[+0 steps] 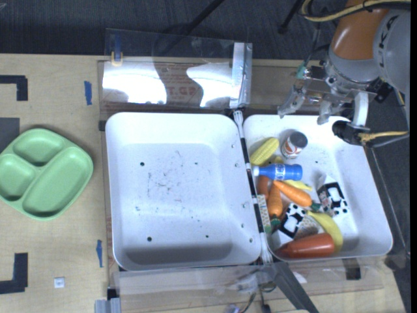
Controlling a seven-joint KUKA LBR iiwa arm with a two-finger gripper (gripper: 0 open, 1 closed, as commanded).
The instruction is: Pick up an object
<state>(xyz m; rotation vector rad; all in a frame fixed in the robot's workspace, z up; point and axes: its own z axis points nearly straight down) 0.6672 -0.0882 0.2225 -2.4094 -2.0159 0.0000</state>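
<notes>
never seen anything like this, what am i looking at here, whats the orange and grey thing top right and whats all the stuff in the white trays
There is one picture, taken by a fixed camera above a wooden bench, looking down at a slant. The orange and grey thing is a robot arm reaching in from the right. At its end is a two-finger gripper, its hand, hanging over the far edge of the right bin with nothing between its fingers.

The right bin holds toy items in a pile: a blue bottle, a small can, a corn cob, a carrot, a banana and a red sausage-like piece. The left bin sits beside it. A green divided plate lies on the bench to the left.
</notes>
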